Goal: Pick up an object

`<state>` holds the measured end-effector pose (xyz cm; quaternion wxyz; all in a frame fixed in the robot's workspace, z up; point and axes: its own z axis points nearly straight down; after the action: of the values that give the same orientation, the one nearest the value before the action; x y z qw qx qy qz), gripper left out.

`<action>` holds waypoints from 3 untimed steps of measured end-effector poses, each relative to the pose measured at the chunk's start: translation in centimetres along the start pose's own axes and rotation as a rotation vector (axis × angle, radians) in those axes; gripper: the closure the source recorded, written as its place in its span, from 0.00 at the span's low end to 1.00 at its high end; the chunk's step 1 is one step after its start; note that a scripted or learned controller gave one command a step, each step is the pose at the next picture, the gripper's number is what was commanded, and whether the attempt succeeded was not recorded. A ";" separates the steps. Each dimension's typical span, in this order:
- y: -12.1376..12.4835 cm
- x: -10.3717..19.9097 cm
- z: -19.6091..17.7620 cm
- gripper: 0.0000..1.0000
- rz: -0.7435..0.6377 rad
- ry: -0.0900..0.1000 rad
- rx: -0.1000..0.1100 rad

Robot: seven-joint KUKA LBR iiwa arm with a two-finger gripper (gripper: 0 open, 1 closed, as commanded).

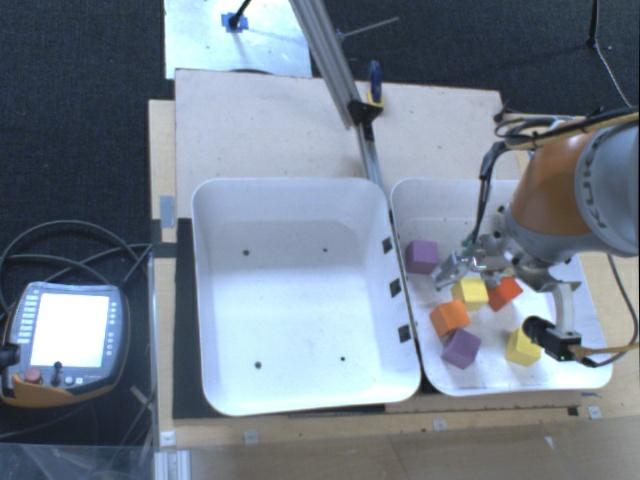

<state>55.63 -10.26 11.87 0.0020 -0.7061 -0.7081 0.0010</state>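
Two shallow white bins side by side on a pale board surface (270,118). Left bin (225,268) with only small dark specks on its floor. Right bin (430,193) holding a cluster of small coloured blocks.

Blocks, all cube-like with matte faces:
- purple block (421,256) near the bin's left wall, farthest toward the back of the group
- yellow block (470,291) in the middle, just beside the pincer
- red-orange block (505,291) touching or nearly touching the yellow one on its right, partly hidden under the wrist
- orange block (450,318) just in front of the yellow one, tilted
- second purple block (461,347) in front of the orange one, close to the near rim
- second yellow block (521,347) toward the right, beside a black part of the tool

Grey arm with orange band (545,193) reaching in from the right, wrist bent down over the right bin. Pincer (462,268) low among the blocks, between the back purple block and the middle yellow block, metal tips pointing left. Whether those tips are apart or together: cannot tell, too small and glary. No block visibly clamped.

Handheld control pendant (65,343) with lit screen at far left, off the boards, cables looped around it. Slanted metal pole (325,43) crossing the back of the surface.
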 end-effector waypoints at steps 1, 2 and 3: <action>0.1 0.0 2.9 0.00 0.000 -0.002 -0.005; 0.2 0.0 1.8 1.00 -0.002 -0.001 -0.007; 0.5 1.0 -3.8 1.00 -0.003 -0.002 -0.011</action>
<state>56.13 -9.23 15.67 -0.0024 -0.7049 -0.7093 -0.0021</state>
